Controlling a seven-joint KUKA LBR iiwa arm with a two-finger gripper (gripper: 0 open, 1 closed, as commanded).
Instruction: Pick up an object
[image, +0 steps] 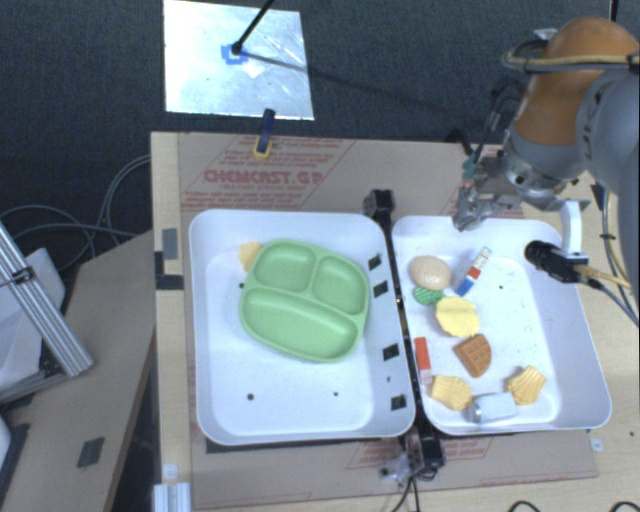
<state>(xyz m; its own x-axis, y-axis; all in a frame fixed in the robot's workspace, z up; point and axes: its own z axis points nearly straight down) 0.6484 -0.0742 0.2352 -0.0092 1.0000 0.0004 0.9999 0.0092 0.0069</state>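
My gripper (470, 213) hangs over the far edge of the right bin (560, 330), above and to the right of the beige egg-shaped piece (431, 271). Nothing shows between its fingers. In the right bin lie the egg-shaped piece, a small green piece (428, 296), a white tube with red and blue ends (474, 271), a yellow round piece (457, 317), a brown toast-like piece (474, 354), a red stick (421, 353), two yellow waffle-like pieces (450, 391) (526, 384) and a grey block (494, 407).
The left bin (215, 400) holds a green divided plate (303, 299) with a yellow piece (249, 256) behind its far left edge. A black clamp (380, 203) sits where the bins meet at the back. A black part (548, 258) of the arm overhangs the right bin.
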